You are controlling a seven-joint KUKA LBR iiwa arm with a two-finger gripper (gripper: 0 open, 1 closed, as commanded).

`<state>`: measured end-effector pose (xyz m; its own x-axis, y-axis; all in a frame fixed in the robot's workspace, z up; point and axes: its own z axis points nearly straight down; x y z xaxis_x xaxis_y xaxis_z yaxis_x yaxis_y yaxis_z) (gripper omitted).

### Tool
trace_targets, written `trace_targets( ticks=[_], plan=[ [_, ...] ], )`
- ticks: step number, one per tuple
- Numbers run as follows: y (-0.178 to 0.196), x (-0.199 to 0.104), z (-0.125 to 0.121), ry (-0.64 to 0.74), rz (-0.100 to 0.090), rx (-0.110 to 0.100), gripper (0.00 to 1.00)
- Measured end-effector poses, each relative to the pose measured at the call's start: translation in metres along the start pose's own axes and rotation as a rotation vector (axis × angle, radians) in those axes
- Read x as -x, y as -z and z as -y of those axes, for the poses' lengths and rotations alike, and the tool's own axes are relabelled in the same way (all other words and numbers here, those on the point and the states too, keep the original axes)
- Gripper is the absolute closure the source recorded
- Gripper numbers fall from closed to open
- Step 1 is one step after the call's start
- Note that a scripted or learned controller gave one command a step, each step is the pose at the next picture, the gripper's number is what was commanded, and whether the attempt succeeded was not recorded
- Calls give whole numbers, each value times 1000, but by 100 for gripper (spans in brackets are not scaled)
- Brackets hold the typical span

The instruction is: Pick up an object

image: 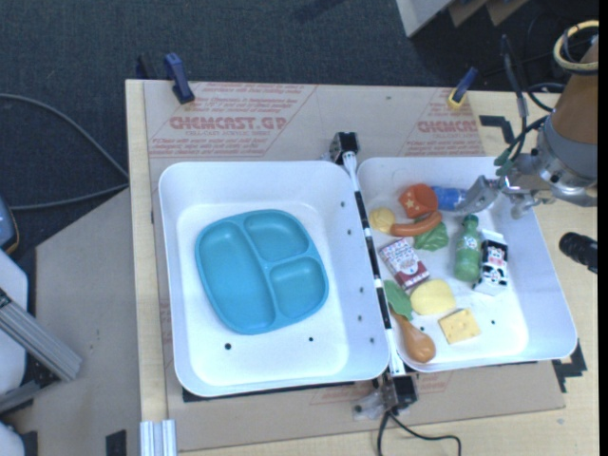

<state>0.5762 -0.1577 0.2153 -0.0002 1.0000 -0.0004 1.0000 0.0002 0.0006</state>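
My gripper (496, 190) sits over the far right part of the right bin (556, 297), just inside its far wall. Fingers are spread apart, nothing between them. One fingertip is close to a small blue item (448, 198) by the far wall; can't tell if they touch.

Right bin contents, all toy food:
- red tomato-like piece (416, 199) near the far wall, touching the blue item's left end
- orange sausage (418, 224) just in front of it
- green leafy piece (433, 238) against the sausage's near side
- small yellow ball (382, 220) at the left wall
- green bottle (466, 252) lying mid-bin, cap toward the far wall
- black-and-white milk carton (491, 264) just right of the bottle, touching or nearly so
- red-and-white carton (405, 261) left of centre
- yellow lemon (432, 297) in front of it
- cheese wedge (460, 327) near the near wall
- green strip (399, 300) along the left wall
- orange-brown drumstick-shaped piece (415, 340) in the near left corner

Left bin (180, 283) holds a blue divided plate (261, 269), three compartments, roughly centred. Both bins sit side by side on the surface (152, 122), with a blue clamp (177, 76) at its far left edge and a yellow-blue clamp (462, 87) at the far right.
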Motion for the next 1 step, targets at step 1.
trace_targets(
  ticks=[1],
  plan=[
    [-104,-3,-14,0,0,1,0]
  ],
)
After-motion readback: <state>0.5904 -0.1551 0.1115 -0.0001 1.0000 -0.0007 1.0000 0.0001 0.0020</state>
